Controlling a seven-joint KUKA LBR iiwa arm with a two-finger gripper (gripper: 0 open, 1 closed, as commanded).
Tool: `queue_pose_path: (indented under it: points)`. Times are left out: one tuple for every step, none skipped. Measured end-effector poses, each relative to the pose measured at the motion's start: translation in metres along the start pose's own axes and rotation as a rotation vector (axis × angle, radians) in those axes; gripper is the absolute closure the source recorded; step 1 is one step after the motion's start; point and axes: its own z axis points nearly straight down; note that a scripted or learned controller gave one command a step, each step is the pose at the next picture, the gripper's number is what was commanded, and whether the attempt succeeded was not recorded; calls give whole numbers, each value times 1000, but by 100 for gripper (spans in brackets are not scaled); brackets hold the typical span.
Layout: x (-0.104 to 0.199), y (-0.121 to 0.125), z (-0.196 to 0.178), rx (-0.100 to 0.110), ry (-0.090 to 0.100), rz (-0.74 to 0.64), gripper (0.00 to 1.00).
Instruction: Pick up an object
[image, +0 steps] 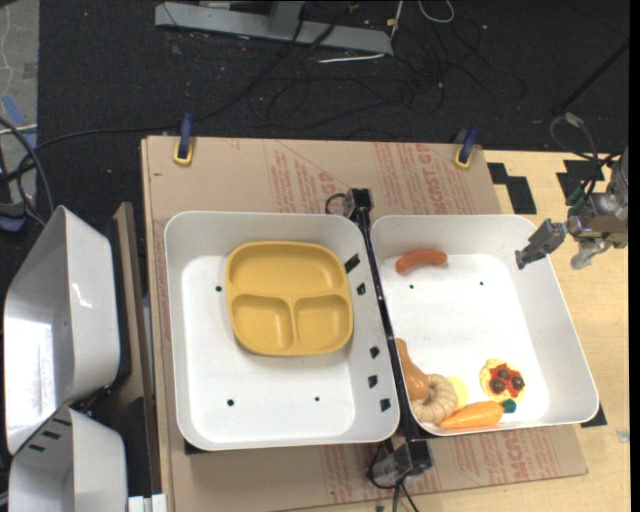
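Two white bins (200, 300) lie on the tabletop (300, 170); at the right edge of the frame, the end effector (562, 250) hovers with fingers spread apart, holding nothing.

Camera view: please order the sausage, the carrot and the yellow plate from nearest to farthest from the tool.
1. Sausage, at the back of the right bin, nearest the tool.
2. Carrot, at the right bin's front edge.
3. Yellow plate, in the left bin, farthest.
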Motion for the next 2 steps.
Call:
queue_pose_path:
  points:
    - [1, 2, -5, -9, -2, -3, 0]
    - [2, 3, 59, -4, -1, 0, 0]
